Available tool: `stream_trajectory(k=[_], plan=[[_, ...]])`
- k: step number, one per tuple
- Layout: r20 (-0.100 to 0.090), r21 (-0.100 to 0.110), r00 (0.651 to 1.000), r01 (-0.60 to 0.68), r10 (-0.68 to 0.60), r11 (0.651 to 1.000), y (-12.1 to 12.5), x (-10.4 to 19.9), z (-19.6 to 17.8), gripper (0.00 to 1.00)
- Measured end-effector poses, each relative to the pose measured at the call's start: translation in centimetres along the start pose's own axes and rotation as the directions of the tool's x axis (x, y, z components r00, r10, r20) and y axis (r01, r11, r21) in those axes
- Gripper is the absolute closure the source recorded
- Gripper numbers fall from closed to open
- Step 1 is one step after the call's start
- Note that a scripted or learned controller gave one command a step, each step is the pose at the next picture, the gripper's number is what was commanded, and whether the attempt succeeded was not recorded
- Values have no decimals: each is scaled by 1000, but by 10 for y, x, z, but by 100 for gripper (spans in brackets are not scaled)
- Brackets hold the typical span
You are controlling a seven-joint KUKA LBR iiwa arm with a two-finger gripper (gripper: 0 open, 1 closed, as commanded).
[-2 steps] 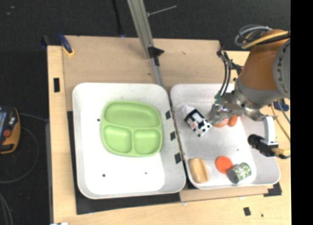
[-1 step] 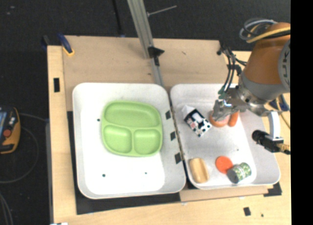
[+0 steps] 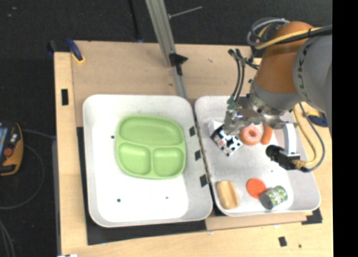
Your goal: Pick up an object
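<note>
My gripper (image 3: 231, 123) hangs over the upper left part of the right bin (image 3: 305, 186). Just below it lies a black-and-white patterned block (image 3: 226, 141), close to the gripper's tip, though contact cannot be made out. A pink doughnut (image 3: 251, 134) sits right beside the block, with a small orange piece (image 3: 266, 134) next to it, both partly under the wrist. Along the bin's front lie a tan bread roll (image 3: 227, 193), an orange disc (image 3: 255, 186) and a green can (image 3: 274, 196) on its side.
The left bin (image 3: 100, 194) holds a green three-compartment plate (image 3: 151, 147). A grey metal post (image 3: 159, 18) slants up from the bench behind the bins. The bins' shared wall (image 3: 198, 144) runs just left of the patterned block.
</note>
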State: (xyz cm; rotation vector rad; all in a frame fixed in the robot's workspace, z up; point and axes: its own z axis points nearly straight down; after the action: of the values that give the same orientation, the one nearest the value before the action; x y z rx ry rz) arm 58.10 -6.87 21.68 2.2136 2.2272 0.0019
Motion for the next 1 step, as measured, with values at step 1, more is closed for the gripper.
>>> stream_trajectory(k=[1], plan=[[-1, -2, 1000, 2, -2, 1000, 24, 51, -11, 100]])
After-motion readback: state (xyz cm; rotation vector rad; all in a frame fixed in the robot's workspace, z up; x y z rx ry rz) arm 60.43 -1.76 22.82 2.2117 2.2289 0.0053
